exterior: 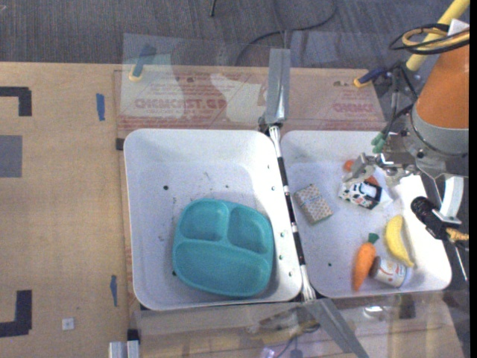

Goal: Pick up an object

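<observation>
Two white bins [141, 155]; the silver two-finger gripper [370, 164] hovers above a black-and-white printed packet [361, 193], grip state and print unreadable.

1. Two shallow white bins sit side by side: the left bin [141, 200] and the right bin [328, 155].
2. One teal divided tray [222, 249], with three compartments, lies in the left bin.
3. One grey patterned pad [313, 203].
4. One black-and-white toy [361, 193].
5. One carrot [363, 263].
6. One banana [397, 241].
7. One small can [389, 273].
</observation>
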### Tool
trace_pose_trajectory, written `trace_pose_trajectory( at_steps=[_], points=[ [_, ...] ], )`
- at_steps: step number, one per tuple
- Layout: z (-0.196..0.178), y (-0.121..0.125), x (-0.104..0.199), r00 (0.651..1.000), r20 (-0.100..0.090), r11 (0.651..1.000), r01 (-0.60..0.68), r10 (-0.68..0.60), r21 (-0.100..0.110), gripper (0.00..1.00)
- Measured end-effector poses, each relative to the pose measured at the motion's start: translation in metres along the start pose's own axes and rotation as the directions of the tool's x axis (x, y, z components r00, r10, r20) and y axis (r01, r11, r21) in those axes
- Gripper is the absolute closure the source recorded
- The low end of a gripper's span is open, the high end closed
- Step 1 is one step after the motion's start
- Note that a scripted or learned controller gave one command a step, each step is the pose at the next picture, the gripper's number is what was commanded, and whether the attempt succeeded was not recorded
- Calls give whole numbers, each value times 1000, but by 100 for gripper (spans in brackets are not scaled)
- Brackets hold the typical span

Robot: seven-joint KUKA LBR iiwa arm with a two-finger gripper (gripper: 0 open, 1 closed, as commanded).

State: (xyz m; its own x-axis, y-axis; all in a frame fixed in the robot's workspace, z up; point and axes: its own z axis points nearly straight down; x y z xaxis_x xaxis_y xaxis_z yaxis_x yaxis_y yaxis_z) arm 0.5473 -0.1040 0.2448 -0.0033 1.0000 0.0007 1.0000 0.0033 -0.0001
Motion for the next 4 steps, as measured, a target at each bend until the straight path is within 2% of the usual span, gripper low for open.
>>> trace_pose_trajectory(
  at_steps=[1, 2, 3, 4],
  points=[
    [121, 44, -42, 999, 4, 999, -38, 38, -22, 0],
    [137, 76, -64, 1000, 11, 999, -1, 1, -41, 0],
    [124, 79, -62, 1000, 13, 999, 3, -3, -49, 100],
    [124, 79, -62, 1000, 13, 999, 3, -2, -49, 0]
  ],
)
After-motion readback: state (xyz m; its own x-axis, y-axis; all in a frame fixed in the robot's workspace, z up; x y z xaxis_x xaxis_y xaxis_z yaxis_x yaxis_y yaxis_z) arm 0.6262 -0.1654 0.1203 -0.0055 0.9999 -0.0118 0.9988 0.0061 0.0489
